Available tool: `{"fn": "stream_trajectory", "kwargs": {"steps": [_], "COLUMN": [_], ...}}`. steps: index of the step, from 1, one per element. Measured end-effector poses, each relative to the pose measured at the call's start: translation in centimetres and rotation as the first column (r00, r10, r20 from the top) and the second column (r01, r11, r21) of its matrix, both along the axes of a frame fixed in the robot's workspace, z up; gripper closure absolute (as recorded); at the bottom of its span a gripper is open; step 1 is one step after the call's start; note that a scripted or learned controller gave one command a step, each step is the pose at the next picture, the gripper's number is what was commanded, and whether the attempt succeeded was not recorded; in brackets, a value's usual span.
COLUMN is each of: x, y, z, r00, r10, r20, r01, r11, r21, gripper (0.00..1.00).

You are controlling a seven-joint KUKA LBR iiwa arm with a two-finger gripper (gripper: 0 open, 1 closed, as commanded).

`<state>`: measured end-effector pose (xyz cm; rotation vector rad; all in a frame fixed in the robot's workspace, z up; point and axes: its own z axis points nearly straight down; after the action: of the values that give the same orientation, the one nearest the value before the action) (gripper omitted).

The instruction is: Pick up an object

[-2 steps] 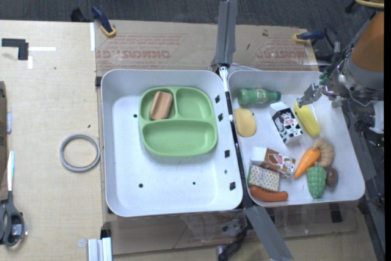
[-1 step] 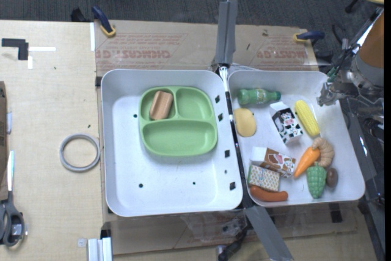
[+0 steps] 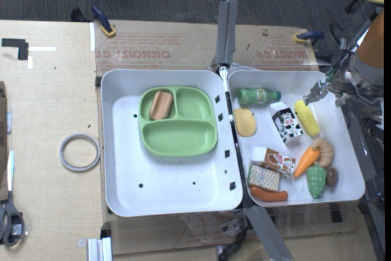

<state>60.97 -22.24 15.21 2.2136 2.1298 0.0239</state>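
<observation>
**Still choosing: gripper poised at the right bin's far corner, nothing in hand**

Well now, we're at the approach step, by my reading. The gripper (image 3: 317,92) sits at the upper right of the right bin (image 3: 353,195), its tip just beside the top end of the yellow corn cob (image 3: 307,118). Nothing shows between the fingers, so no pick yet; whether they're spread wide or pinched narrow, I cannot tell, the tip is too small and dark against the clutter.

The candidates are all crowded in that right bin. There's a green bottle (image 3: 258,96) lying on its side near the top, a yellow lemon-like piece (image 3: 245,122) by the divider, a black-and-white carton (image 3: 286,124) just left of the corn. Lower down, a carrot (image 3: 306,161), a green ridged vegetable (image 3: 316,181), a small box (image 3: 280,161) and a red sausage (image 3: 268,194) are packed close together.

Over in the left bin (image 3: 116,150), a green divided plate (image 3: 179,121) carries a bread roll (image 3: 160,104) in its upper-left compartment, well apart from the arm.

The corn looks the likeliest target, being nearest. The next move calls for centring over its length, descending with fingers astride its narrow width, and staying clear of the carton alongside. That's tight, and a nudge could spoil the grasp.
</observation>
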Motion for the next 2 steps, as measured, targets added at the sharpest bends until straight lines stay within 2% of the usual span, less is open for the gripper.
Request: {"fn": "stream_trajectory", "kwargs": {"steps": [1, 2], "x": [0.3, -0.3], "y": [0.7, 1.1], "z": [-1.2, -3.2], "r00": [1.0, 0.999], "r10": [-0.019, 0.0], "r20": [-0.01, -0.043], "r01": [0.02, 0.001], "r11": [1.0, 1.0], "r21": [0.013, 0.03], "gripper": [0.0, 0.0]}}
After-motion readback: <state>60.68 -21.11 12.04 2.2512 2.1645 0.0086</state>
